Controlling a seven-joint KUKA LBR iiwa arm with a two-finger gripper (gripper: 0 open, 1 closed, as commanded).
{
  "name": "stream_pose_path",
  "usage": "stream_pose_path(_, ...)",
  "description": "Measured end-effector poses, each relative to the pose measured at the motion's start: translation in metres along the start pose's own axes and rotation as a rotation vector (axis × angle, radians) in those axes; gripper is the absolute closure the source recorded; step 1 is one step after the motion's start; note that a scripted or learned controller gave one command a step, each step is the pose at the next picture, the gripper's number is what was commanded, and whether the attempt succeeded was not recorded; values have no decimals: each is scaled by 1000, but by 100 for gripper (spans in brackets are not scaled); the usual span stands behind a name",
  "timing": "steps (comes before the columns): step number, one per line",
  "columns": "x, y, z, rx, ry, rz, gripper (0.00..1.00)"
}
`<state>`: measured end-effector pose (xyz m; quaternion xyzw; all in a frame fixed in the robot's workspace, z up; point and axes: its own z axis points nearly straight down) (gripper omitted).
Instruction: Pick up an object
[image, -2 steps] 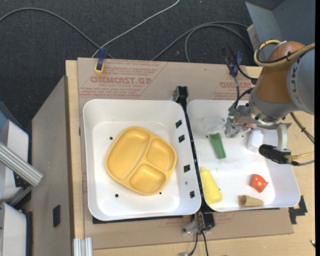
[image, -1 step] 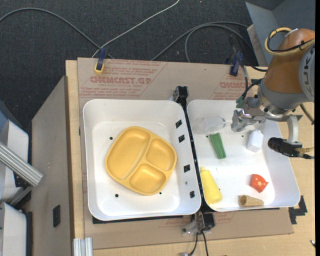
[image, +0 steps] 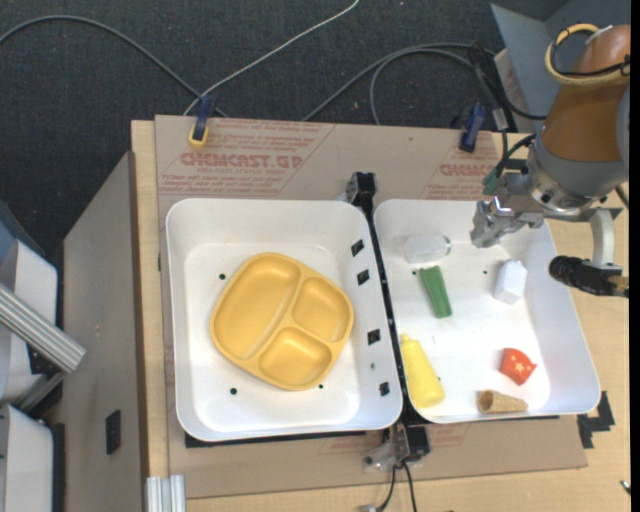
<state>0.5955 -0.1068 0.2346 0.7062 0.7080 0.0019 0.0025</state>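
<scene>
Above the right bin's (image: 585, 385) far edge hangs the gripper (image: 488, 226); its state cannot be told. Below lie a clear piece (image: 424, 245), green block (image: 435, 291), white block (image: 509, 281), red piece (image: 516, 365), yellow bottle (image: 420, 372) and cone (image: 501, 402). A yellow tray (image: 282, 320) occupies the left bin (image: 190, 330).

Open floor lies between green block (image: 435, 291) and white block (image: 509, 281).

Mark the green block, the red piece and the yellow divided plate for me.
green block (image: 435, 291): camera view, middle of its top face, right bin.
red piece (image: 516, 366): camera view, centre of its top, right bin near the front.
yellow divided plate (image: 282, 320): camera view, ridge where its compartments meet, left bin.
</scene>
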Motion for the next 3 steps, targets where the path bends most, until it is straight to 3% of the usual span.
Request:
stream_pose_path(1, 58, -18, 8, 10, 3, -1, 100)
stream_pose_path(3, 164, -53, -10, 10, 4, -3, 100)
